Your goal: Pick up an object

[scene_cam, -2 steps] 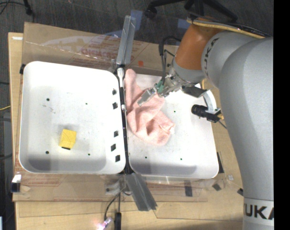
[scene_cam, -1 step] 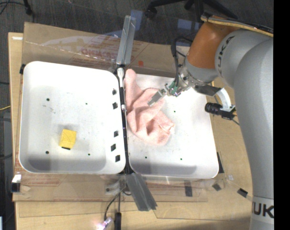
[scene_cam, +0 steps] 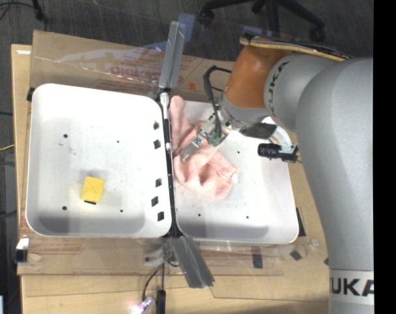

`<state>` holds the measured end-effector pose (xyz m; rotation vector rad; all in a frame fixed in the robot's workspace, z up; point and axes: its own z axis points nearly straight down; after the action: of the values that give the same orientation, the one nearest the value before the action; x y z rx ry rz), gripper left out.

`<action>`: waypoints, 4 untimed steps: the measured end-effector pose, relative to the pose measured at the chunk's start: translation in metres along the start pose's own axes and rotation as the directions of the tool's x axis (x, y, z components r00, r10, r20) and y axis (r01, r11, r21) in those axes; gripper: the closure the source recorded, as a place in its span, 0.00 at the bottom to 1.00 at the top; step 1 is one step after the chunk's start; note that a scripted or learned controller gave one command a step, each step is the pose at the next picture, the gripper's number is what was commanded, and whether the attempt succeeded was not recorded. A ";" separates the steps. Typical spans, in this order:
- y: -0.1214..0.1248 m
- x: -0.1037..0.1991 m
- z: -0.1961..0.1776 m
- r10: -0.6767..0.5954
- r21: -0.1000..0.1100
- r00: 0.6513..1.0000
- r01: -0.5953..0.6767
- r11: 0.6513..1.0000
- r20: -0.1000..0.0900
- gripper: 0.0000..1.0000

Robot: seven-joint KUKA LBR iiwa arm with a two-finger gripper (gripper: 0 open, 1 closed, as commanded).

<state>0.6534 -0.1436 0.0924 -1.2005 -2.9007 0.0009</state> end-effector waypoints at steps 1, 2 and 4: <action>0.001 -0.001 -0.011 -0.004 0.000 1.000 0.004 1.000 0.002 1.00; -0.027 0.001 -0.111 0.349 -0.003 0.937 -0.349 0.937 0.003 1.00; -0.017 0.016 -0.003 0.145 0.000 0.989 -0.145 0.989 0.000 0.00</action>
<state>0.6297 -0.1443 0.0958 -1.4076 -2.8060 0.0014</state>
